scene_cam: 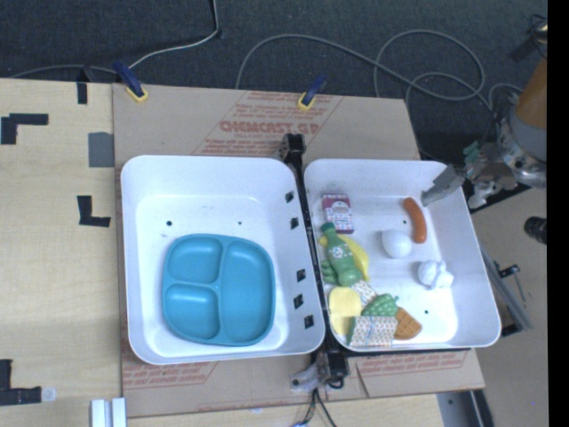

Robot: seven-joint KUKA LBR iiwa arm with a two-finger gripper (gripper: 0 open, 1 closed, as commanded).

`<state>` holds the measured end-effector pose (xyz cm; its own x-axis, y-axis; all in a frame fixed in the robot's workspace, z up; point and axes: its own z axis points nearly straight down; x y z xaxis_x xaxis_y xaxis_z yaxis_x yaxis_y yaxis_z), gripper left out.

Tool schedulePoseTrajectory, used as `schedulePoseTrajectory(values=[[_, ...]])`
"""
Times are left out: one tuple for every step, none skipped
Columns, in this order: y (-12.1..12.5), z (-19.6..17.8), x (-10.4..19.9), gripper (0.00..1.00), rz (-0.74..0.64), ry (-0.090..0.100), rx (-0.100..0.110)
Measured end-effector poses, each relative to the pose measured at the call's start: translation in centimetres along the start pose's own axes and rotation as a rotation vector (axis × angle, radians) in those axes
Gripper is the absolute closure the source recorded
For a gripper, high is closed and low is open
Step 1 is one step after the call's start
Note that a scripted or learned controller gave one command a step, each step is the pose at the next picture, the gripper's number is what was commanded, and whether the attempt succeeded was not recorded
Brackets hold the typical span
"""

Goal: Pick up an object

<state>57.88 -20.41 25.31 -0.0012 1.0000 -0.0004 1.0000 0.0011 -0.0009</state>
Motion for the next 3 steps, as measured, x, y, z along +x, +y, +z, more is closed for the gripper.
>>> schedulePoseTrajectory(values=[[7.0,8.8,-1.9,0.00,-0.001,0.000,0.002],[7.0,16.6,-1.8,0.00,-0.002,-0.001,-0.004],[7.0,15.6,-1.9,1.00,-0.004,-0.006,-0.007]])
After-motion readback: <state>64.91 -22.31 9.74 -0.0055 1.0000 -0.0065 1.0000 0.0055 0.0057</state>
